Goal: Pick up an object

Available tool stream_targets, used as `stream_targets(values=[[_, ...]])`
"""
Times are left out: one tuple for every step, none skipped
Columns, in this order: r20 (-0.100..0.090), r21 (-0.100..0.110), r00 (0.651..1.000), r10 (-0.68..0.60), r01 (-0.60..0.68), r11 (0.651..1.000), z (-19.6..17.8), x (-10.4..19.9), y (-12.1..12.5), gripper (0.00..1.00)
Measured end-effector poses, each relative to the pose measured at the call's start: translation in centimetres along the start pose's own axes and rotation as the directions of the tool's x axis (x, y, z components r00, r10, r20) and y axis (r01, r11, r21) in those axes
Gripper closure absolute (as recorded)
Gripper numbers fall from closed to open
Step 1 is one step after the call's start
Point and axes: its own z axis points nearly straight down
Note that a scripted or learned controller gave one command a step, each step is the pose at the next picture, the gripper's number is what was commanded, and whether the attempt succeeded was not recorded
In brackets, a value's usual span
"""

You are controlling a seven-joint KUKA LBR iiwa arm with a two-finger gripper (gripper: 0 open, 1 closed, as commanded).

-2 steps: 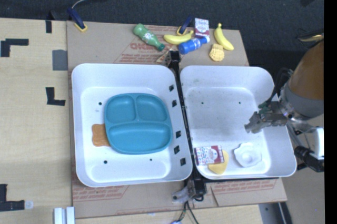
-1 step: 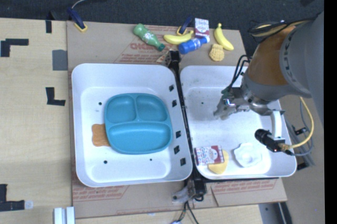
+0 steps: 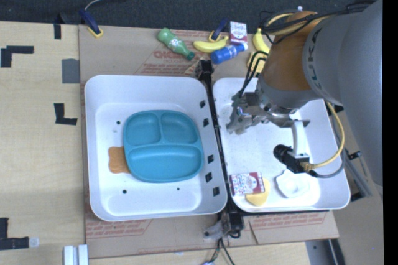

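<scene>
Jaws [image 3: 239, 122] hang low over the right bin [image 3: 323, 198]'s far-left part, and you cannot tell from this slanted view how they are set. Your nearest pick, a small red-and-white packet [image 3: 246, 182], lies flat toward the bin's near edge from them, touching a yellow wedge-shaped piece [image 3: 257, 198]. Next door, the left bin [image 3: 99, 195] holds a blue divided plate [image 3: 163, 145].

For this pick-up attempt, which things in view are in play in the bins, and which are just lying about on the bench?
In play:
- gripper, over the right bin
- small carton, yellow wedge and white piece, in the right bin
- blue divided plate and orange piece, in the left bin

Lying about, behind the bins:
- green bottle
- banana
- blue bottle
</scene>
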Motion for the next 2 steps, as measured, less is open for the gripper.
stream_targets(values=[[0.001,0.0,1.0,0.0,0.0,1.0,0.0,0.0,0.0,0.0],[0.003,-0.001,1.0,0.002,-0.002,1.0,-2.4,-5.1,5.9,0.0]])
